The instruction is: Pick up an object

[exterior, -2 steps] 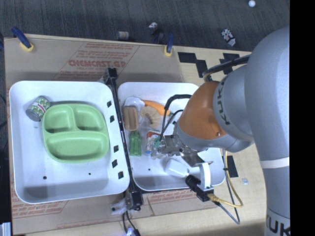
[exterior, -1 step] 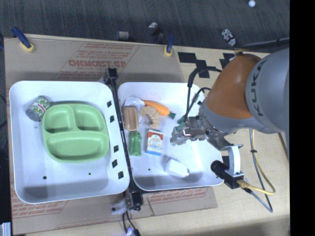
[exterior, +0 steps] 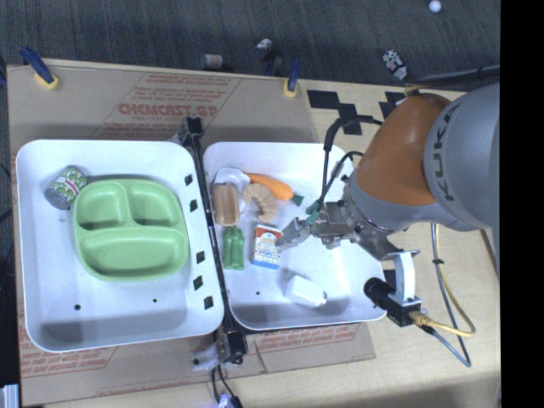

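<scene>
2 white bins (exterior: 51, 330), 1 green tray (exterior: 132, 228), 1 can (exterior: 65, 185), 1 carrot (exterior: 272, 185), 1 small carton (exterior: 267, 246).

Arm (exterior: 425, 164) reaches in from right, end effector (exterior: 293, 230) angled low.

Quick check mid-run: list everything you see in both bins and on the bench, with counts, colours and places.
Divided plate: one, green, left bin.
Can: one, green label, left bin, touching the plate's upper left corner.
Carrot: one, orange, right bin, top.
Tan item: one, brown, right bin, left side.
Green item: one, right bin, by the left wall.
Small carton: one, white, red and blue, right bin, middle.
White block: one, right bin, bottom.
Clamps: two, blue, on the cardboard's top edge.
Arm: one, grey and orange, from the right.
Tool: one, over the right bin, beside the carton.
</scene>
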Robot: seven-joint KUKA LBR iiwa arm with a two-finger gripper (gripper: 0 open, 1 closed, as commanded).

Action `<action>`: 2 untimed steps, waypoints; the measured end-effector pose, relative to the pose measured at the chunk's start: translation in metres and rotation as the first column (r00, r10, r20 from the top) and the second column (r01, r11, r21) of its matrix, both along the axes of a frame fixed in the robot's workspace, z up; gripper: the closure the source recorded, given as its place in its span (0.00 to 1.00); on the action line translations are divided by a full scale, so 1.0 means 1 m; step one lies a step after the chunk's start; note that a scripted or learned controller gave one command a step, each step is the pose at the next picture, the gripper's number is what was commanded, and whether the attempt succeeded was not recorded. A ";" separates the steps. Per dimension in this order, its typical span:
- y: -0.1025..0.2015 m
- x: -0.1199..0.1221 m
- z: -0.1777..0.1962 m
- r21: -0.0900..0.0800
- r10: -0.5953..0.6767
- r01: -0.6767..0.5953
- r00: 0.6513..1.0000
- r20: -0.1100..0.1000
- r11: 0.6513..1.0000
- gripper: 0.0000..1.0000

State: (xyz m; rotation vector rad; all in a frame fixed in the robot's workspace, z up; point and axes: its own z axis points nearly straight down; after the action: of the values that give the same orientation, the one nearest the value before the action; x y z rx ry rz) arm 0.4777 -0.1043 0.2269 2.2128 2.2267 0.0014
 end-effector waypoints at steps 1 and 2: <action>-0.018 0.011 -0.135 0.002 0.000 0.000 1.000 -0.004 1.000 0.00; -0.018 0.012 -0.125 0.002 0.005 -0.005 1.000 -0.005 1.000 1.00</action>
State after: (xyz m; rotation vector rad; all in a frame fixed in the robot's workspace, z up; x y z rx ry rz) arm 0.4895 -0.1220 0.1016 2.2107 2.2350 -0.0021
